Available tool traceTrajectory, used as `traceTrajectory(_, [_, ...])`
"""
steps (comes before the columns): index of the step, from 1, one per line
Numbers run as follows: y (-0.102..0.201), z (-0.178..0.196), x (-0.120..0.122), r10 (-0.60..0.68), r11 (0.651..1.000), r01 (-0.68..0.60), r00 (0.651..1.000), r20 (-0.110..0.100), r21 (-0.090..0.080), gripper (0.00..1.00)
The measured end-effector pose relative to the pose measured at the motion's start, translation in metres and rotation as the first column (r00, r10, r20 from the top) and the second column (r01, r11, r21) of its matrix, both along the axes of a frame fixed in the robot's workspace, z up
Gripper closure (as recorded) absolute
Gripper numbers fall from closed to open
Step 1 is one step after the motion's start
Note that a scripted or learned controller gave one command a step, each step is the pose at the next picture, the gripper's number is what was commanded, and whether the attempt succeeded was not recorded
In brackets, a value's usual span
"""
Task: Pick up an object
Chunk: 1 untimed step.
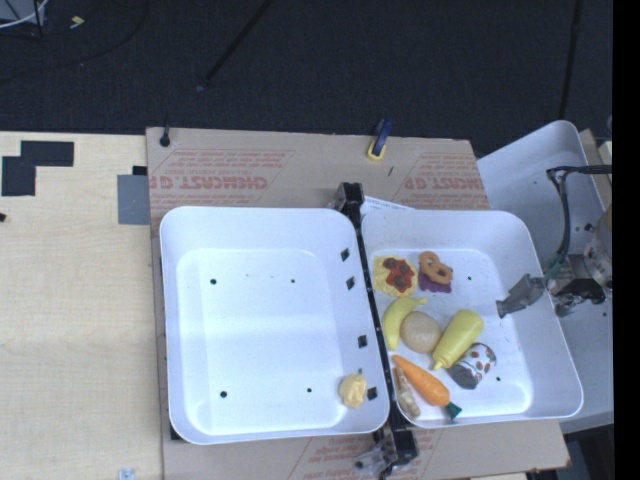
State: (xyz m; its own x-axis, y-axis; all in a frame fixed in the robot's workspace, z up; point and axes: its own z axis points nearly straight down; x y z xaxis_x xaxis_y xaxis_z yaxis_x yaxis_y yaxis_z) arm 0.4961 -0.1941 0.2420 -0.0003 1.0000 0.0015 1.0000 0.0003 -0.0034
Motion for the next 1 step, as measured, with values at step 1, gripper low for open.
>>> traceTrajectory(1, [0.0307, -0.1621, 0.0798, 0.004, 1.000, -0.004, 1.000, 0.003, -0.001, 0.00])
